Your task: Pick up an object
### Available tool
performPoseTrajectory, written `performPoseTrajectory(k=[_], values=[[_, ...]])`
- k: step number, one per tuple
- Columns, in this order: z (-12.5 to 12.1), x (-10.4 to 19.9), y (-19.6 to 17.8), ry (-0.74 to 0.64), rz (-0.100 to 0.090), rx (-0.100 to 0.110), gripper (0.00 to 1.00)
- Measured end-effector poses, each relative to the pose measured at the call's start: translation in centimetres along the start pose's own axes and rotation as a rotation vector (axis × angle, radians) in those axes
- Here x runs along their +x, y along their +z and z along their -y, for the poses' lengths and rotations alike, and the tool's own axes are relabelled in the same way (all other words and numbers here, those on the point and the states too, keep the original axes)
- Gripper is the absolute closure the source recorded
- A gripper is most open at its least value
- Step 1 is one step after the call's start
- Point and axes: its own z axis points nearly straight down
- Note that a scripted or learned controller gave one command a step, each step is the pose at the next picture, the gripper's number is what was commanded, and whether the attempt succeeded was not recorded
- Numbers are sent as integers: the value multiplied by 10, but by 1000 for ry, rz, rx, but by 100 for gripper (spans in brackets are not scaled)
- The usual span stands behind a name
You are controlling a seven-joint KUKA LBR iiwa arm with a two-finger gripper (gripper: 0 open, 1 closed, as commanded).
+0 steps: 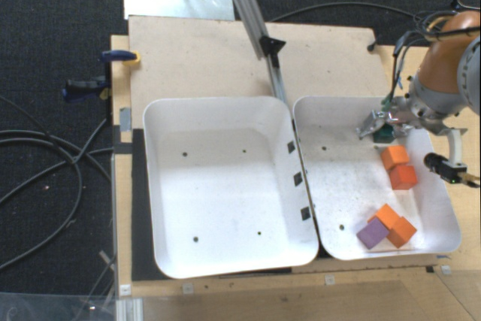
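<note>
My gripper (383, 130) at right bin (338, 244) far edge | finger state: cannot tell | orange blocks (398, 168) just beside

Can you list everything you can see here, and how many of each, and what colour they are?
bins: 2, white, side by side on the bench
orange blocks: 4, orange, in the right bin; two by its right wall, two near its front corner
purple block: 1, purple, right bin, touching the front orange pair
green thing: 1, dark green, right bin under the hand; too hidden to name
clamps: 2, blue, at the bench's left edge
metal pole: 1, silver, slanting over the bench
cables: several, black, on the floor at left
arm: 1, grey and orange, from the right
hand: 1, silver, low in the right bin
</note>
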Motion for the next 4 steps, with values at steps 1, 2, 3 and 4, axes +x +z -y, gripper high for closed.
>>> performPoseTrajectory(k=[1, 2, 3, 4], values=[[-28, -5, 6, 2, 0, -4, 0], [-21, -11, 8, -2, 4, -6, 0], [-21, -12, 8, -2, 3, -6, 0], [-49, -16, 25, 3, -24, 45, 0]])
